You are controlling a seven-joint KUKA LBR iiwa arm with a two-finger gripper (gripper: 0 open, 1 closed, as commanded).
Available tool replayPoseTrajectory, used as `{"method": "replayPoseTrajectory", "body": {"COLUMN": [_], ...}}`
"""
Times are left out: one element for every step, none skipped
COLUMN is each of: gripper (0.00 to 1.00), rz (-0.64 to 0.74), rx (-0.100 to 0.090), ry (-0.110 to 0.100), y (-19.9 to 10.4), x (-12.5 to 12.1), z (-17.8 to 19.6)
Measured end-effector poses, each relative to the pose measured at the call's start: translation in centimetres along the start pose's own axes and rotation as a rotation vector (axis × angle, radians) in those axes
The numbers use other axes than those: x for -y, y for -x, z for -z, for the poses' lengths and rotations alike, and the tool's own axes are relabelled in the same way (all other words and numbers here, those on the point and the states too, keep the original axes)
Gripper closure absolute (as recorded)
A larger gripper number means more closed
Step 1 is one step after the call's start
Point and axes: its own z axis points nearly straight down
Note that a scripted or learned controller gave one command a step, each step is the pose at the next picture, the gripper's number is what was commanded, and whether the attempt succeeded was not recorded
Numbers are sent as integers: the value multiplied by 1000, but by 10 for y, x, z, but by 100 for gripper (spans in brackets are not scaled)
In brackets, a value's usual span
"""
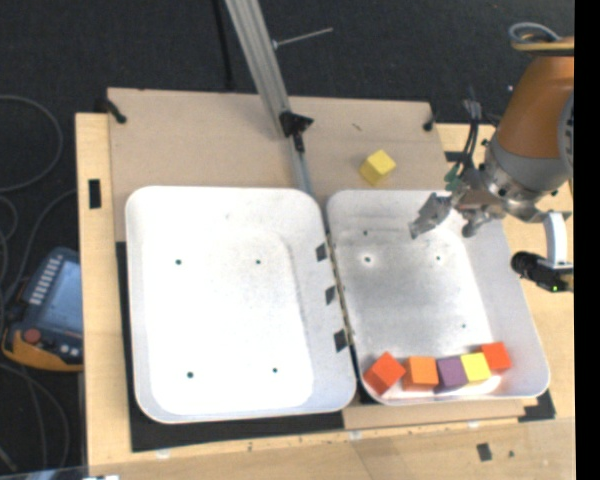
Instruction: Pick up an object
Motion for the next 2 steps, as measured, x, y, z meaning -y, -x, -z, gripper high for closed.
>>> {"method": "replayPoseTrajectory", "body": {"gripper": [0,0], "rz": [1,-4], "rx": [-2,0], "ry": [-4,-4], "y": [-35,-21], "x": [4,-13], "z": [-53,-101]}}
